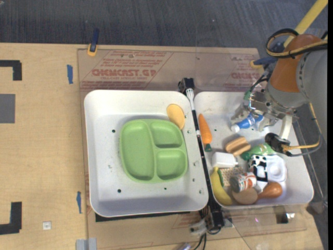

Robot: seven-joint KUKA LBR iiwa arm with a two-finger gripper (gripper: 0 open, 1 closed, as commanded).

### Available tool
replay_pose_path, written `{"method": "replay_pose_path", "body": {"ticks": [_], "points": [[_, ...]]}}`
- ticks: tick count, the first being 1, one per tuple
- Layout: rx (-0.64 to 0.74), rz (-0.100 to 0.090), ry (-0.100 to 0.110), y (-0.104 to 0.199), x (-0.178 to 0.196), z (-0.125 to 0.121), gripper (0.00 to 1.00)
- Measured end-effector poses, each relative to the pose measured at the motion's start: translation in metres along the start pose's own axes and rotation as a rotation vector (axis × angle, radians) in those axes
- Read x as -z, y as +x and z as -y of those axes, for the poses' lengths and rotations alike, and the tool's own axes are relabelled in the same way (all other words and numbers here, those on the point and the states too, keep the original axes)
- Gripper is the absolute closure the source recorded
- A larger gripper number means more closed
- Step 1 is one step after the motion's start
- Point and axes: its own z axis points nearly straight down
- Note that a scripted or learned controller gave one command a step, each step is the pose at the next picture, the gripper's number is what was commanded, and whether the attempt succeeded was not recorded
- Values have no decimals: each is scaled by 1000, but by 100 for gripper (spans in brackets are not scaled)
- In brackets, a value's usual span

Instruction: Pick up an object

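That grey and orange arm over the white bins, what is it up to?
The robot arm reaches into the right bin, which holds a heap of toy food. Its end effector is low by a small blue and white object, apparently trying to pick it up. The left bin holds a green divided plate and a yellow piece.

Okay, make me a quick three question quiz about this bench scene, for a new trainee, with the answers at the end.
1. True or false: the green divided plate lies in the right bin.
2. Which item lies by the left bin's upper right corner? A) yellow lemon-shaped item B) carrot C) banana
3. Fill in: the hand sits over the ____ bin, near a blue and white item.

Key: 1 false; 2 A; 3 right.
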Motion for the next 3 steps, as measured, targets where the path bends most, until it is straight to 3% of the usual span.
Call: {"method": "replay_pose_path", "body": {"ticks": [1, 2, 3], "points": [[2, 3, 6, 0, 8, 1, 100], [-125, -2, -7, 45, 117, -29, 100], [123, 0, 10, 75, 92, 22, 100]]}}
